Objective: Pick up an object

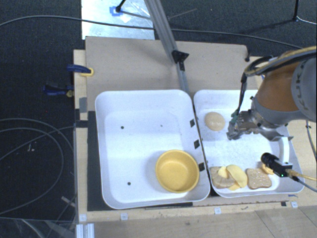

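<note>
My claw (236,131) hangs low in the right white bin (203,99), just beside the round, pale tan bun-like piece (215,121); whether it holds anything I cannot tell. I judge I should centre over that piece, then descend straight before closing.

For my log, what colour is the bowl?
Yellow; the bowl shows clearly in the camera view.

We see our grey arm reach in from the right, orange band above the wrist, gripper (237,131) pointing down, apparently low.
</note>
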`<state>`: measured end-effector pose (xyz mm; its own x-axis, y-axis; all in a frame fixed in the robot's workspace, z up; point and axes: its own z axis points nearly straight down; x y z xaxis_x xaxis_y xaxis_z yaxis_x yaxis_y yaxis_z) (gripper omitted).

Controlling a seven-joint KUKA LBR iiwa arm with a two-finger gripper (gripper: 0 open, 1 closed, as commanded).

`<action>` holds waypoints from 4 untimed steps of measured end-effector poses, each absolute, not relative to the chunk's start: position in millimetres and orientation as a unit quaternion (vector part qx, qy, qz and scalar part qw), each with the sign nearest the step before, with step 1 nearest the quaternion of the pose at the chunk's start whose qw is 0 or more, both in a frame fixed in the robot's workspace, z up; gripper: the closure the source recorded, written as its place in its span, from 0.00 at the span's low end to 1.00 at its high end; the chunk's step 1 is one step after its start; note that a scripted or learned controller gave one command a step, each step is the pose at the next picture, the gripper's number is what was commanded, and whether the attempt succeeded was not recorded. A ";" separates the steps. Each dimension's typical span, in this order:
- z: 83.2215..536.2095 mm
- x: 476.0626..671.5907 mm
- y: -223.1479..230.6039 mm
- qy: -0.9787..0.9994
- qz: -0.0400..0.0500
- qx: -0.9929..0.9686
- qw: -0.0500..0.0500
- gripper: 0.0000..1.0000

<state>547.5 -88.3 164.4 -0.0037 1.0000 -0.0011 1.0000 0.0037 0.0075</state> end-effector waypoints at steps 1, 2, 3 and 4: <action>218.1 549.7 -88.6 0.709 0.002 0.705 0.003 1.00; 212.2 550.5 -33.0 0.711 0.002 0.703 0.000 1.00; 207.3 558.1 16.7 0.711 0.001 0.703 0.000 1.00; 203.9 563.5 68.8 0.711 0.001 0.703 0.000 1.00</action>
